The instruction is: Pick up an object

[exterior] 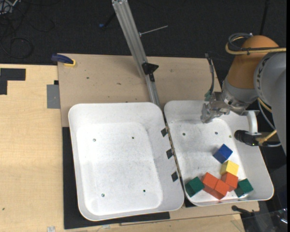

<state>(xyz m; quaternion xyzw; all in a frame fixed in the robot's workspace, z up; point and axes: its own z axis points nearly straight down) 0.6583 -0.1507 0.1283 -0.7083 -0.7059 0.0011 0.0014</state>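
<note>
Coloured blocks (221, 177) in right bin's (193, 111) near corner; claw (210, 112) above far end, finger state unclear.

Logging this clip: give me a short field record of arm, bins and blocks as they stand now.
arm: reaches in from the right, gripper above the far end of the right bin
held: nothing seen
left bin: white, beside the right bin
blocks: near end of right bin, clustered
colours: blue block, yellow block, two orange blocks, two green blocks
</note>
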